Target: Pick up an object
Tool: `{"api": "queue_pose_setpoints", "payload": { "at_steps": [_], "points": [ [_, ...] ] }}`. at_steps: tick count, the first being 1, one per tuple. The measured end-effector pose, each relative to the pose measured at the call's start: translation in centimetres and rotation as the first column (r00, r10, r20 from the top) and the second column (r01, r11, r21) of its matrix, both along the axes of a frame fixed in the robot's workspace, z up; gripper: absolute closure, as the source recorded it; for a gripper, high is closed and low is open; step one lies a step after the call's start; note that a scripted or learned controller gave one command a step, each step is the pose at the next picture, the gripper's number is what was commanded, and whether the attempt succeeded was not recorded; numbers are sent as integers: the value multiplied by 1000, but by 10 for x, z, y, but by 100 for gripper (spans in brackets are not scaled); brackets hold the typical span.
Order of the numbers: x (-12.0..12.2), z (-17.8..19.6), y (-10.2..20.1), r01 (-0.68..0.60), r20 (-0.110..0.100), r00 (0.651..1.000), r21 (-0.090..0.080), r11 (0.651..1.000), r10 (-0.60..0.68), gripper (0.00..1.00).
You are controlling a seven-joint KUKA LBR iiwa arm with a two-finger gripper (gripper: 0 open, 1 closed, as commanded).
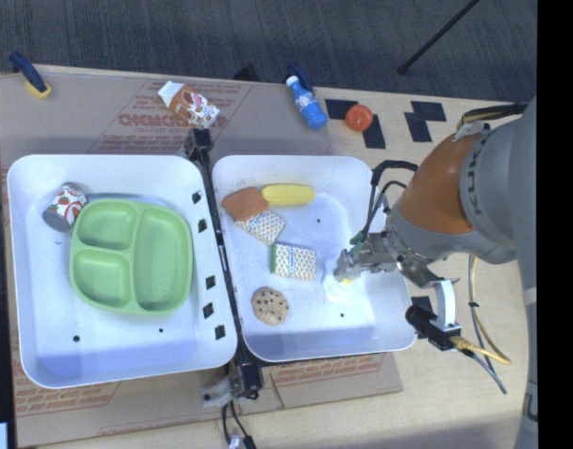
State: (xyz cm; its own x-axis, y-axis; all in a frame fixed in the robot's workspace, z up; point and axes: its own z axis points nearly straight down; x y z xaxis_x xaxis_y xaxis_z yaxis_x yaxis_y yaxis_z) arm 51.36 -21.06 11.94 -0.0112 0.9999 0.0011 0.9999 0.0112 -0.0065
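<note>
- The grey arm's gripper [347, 267] is low in the right white bin [295, 342], right of frame centre; I cannot tell how its jaws stand.
- Nothing picked yet: the patterned square packet [294, 261] lies just left, an easy next reach.

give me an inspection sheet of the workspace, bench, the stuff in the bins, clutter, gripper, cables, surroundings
Surface: cardboard-covered bench bearing a left bin and a right bin, side by side.
Job's things: right bin holds a yellow piece, an orange-brown piece, two patterned packets and a cookie.
Clutter: green divided tray and a small can in the left bin; blue bottle, orange ball and a snack wrapper on the bench.
Grippers: gripper low over the right bin's right side; nothing seen between its fingers.
Cables: black cable looping by the wrist; yellow wires lower right.
Surroundings: dark carpet.
</note>
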Motion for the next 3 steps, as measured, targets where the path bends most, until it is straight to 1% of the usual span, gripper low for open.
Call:
{"api": "queue_pose_setpoints", "payload": {
  "at_steps": [1, 2, 3],
  "points": [
    [-36, 108, 72, 4, 6, 1000, 0, 1000, -4, 100],
    [-36, 130, 133, 4, 7, 1000, -1, 1000, -4, 100],
    [-38, 99, 90, 4, 3, 1000, -2, 1000, -4, 100]
  ]
}}
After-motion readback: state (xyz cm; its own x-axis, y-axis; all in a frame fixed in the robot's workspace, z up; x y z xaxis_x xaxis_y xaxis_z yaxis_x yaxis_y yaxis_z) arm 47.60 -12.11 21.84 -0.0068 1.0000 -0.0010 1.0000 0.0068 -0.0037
